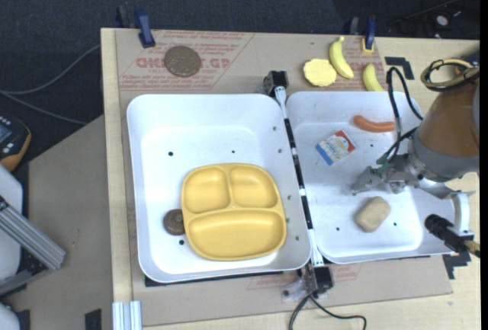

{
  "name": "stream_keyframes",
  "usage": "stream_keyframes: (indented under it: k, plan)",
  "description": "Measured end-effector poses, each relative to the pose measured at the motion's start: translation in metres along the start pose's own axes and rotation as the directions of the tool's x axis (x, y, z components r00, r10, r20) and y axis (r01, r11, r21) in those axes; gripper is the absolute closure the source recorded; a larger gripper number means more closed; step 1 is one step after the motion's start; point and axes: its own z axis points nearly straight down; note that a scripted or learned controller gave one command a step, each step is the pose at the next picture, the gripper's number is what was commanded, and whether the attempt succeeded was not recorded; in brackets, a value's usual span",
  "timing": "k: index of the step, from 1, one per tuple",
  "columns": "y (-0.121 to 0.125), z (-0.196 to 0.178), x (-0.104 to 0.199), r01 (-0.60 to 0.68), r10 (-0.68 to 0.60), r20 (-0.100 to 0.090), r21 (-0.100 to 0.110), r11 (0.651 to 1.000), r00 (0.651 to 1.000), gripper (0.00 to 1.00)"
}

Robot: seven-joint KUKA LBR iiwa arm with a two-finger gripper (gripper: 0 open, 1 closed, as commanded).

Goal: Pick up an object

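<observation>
In the right bin [335,245] lie a tan bread-like lump [372,214], a small red, white and blue carton [335,147] and an orange sausage [374,123] near the far wall. My gripper [369,181] hangs low over the right bin, just above and behind the tan lump, right of the carton. I see nothing held between its fingers. The grey arm with its orange band [450,130] reaches in from the right. The left bin [152,138] carries a yellow divided plate [232,211] and a brown round disc [174,222] tucked at the plate's left edge.
On the cardboard behind the bins lie a brown disc [181,60], a yellow flat piece [320,72] and two bananas [341,59]. Blue clamps [143,27] hold the board's far edge. Cables [442,74] loop near the arm at right.
</observation>
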Motion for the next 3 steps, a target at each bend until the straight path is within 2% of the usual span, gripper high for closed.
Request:
stream_keyframes:
  k: [1, 2, 3]
  plan:
    - [0.115, 0.009, -0.022, 0.006, -0.006, 0.003, -0.009, 1.0, 1.0, 0.0]
    - [0.149, 0.011, 0.021, 0.004, -0.004, 0.0, 0.008, 1.0, 1.0, 0.0]
    - [0.149, -0.001, 0.019, 0.002, -0.002, 0.002, 0.005, 1.0, 1.0, 1.0]
